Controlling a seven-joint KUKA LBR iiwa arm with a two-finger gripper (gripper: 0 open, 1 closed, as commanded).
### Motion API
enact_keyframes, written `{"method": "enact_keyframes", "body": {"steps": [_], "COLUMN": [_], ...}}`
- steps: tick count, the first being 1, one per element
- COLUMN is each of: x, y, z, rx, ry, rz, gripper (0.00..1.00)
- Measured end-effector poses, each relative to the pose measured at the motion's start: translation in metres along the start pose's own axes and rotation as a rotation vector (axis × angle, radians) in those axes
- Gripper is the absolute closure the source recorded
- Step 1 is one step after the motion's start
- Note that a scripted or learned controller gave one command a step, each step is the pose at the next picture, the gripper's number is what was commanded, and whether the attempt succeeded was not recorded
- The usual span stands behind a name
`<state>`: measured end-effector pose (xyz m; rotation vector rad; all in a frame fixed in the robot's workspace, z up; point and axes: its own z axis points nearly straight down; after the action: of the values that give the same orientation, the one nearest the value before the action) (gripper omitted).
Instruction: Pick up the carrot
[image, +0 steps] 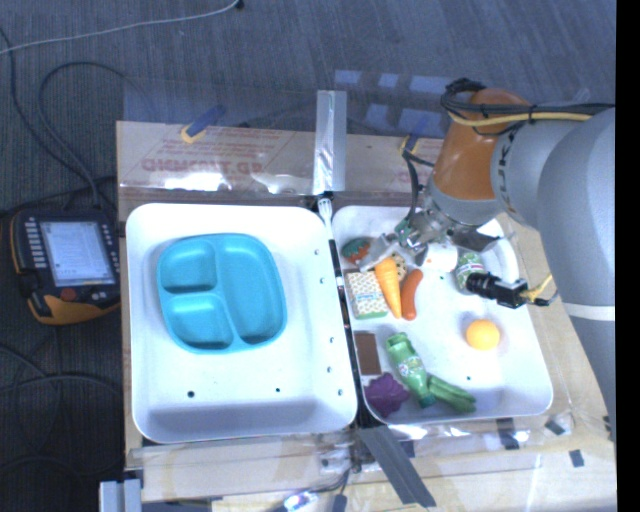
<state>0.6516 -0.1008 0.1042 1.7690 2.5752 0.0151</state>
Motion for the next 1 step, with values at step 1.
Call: {"method": "enact_keyframes", "body": {"steps": [1], "x": [0.0012], "y": [0.0010], "z": [-0.0101], "rx": [0.000], "ry": [0.004], "rz": [0.000], "gripper": [1.00]}}
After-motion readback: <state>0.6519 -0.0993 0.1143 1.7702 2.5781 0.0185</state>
